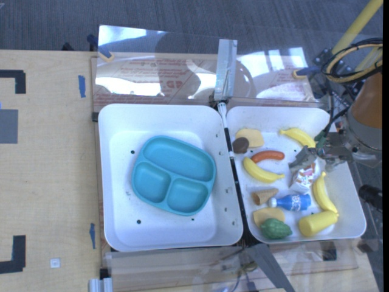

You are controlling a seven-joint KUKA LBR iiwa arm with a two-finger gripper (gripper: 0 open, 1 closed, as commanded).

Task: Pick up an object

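The right bin (347,181) holds several toy foods. Among them are a red sausage (268,156), three yellow bananas (261,171) (298,136) (324,193), a brown round piece (240,144) and a blue bottle (292,202). There are also a cone (264,196), a green broccoli (276,229) and a yellow lemon (317,222). My gripper (309,157) hangs low over the bin's right half. It is just above a white and red packet (305,177), between the upper banana and the right-hand banana. I see nothing lifted off the bin floor.
The left bin (115,163) carries a blue divided plate (173,175). A clear panel and a metal post (226,66) stand behind the bins. Cables and the arm (364,111) crowd the right side. A wooden bench top (42,163) lies to the left.
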